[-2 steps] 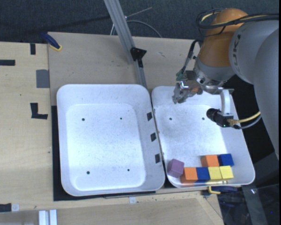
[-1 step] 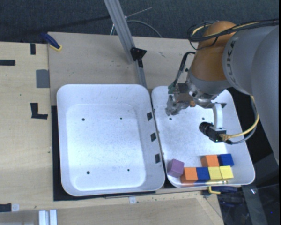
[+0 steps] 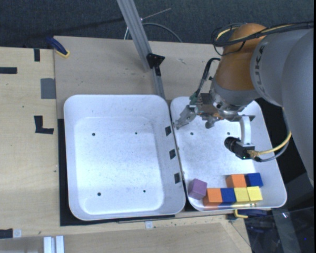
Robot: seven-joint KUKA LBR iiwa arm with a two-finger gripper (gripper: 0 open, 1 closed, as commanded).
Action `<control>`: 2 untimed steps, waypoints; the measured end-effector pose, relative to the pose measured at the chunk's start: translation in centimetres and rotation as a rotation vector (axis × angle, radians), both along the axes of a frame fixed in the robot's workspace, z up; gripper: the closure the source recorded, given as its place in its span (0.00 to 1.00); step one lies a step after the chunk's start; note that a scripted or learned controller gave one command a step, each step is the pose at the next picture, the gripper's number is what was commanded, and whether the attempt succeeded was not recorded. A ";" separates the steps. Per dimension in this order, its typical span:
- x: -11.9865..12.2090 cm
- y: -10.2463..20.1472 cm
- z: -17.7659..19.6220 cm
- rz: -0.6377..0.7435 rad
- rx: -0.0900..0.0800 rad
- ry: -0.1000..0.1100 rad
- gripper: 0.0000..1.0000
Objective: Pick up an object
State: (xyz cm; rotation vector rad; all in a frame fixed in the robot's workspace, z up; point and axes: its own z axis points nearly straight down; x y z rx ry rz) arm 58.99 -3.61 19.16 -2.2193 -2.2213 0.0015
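Hand (image 3: pixel 196 116) half-hidden beneath wrist

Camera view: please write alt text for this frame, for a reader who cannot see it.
The gripper of a grey and orange arm hangs over the far end of the right bin, apart from the small blocks. The purple block, orange, blue and yellow ones cluster at that bin's near edge. The left bin sits beside it.
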 end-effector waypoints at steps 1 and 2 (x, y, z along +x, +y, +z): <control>-1.5 1.5 0.0 0.001 0.000 0.002 0.00; 0.1 6.0 0.0 0.006 0.001 -0.001 0.00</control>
